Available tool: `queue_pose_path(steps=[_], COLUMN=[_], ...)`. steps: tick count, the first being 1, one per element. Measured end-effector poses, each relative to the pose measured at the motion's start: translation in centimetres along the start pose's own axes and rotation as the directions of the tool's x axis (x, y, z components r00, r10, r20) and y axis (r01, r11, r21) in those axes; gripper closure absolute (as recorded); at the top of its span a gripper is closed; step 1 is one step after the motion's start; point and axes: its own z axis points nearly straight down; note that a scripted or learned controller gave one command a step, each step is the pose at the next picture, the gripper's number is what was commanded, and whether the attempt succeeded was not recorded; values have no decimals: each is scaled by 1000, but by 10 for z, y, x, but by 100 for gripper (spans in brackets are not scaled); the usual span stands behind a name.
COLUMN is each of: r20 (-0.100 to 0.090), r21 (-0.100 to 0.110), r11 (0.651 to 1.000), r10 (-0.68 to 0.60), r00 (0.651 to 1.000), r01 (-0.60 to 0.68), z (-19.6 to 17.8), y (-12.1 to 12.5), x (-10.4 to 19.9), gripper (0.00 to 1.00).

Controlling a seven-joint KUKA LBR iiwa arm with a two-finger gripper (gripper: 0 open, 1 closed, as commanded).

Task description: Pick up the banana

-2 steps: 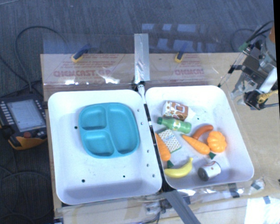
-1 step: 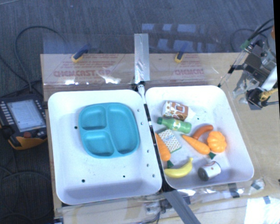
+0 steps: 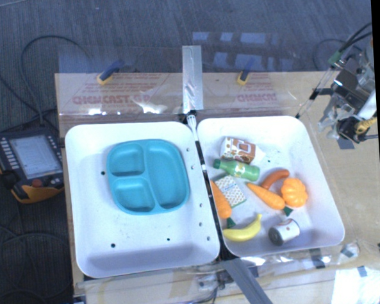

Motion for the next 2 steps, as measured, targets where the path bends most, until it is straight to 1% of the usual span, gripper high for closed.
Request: queue_pose_path(steps=[2], r20=[10], r21=[2], r11=[1000], r10=[-1], r00=[1000], r01=[1], z=[-17], y=[0], x=[0], gripper=[100])
